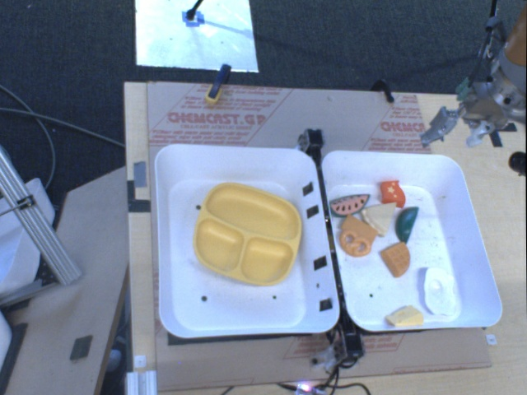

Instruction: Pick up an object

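the metal two-finger gripper [463, 130] is hovering at the frame's upper right, jaws spread, gripping nothing. small toy foods are lying in the right white bin [469, 220]: a watermelon slice [350, 203], an orange pretzel [357, 239], a teal leaf-shaped piece [406, 223].

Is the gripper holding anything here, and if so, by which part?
Nothing is held: the gripper hangs open above the right bin's far rim, apart from the toy food.
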